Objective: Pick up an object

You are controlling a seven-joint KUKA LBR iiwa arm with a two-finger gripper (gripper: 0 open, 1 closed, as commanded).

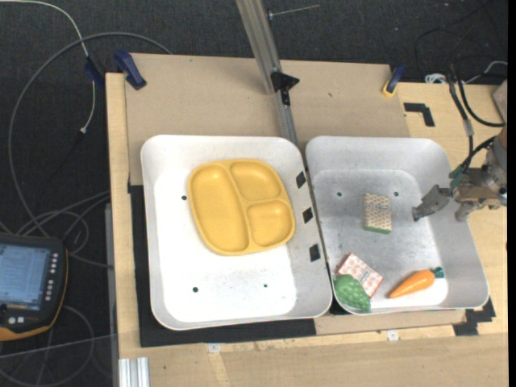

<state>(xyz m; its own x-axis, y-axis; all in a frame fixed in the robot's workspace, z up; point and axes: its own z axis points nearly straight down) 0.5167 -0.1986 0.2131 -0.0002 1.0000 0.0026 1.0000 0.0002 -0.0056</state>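
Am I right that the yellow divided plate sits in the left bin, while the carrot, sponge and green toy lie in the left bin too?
Not quite: the camera view shows the carrot, sponge and green toy in the right bin. The yellow divided plate does sit in the left bin.

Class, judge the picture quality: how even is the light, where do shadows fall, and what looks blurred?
Camera view: light soft and even, no strong glare on the bins; faint shadows under the carrot and sponge; the gripper at the right edge looks slightly blurred; the yellow plate is sharp.
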